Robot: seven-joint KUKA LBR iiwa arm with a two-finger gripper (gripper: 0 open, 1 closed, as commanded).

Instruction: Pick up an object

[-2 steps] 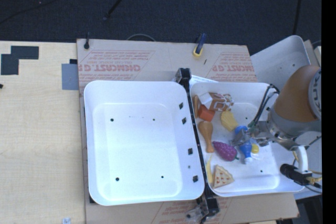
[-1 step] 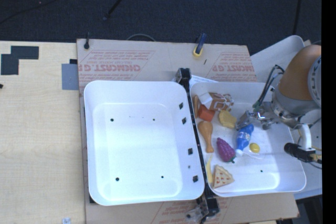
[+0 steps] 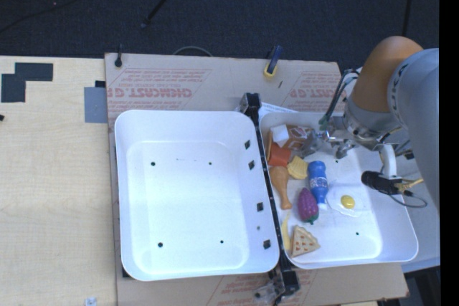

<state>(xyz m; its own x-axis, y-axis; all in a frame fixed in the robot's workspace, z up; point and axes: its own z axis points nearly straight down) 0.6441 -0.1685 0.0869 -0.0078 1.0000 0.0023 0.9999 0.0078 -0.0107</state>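
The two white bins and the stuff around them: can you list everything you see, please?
Left bin: one, white, left half of the bench.
Right bin: one, white, beside it.
Bottle: one, blue with a white label, right bin.
Toy grapes: one, purple, below the bottle.
Fried egg: one, white and yellow, right of the bottle.
Pizza slice: one, tan, near edge of the right bin.
Drumstick: one, orange, along the right bin's left wall.
Clamp: one, blue and yellow, far edge of the cardboard.
Arm: one, grey with an orange band, over the right bin.
Gripper: one, dark, above the toys.
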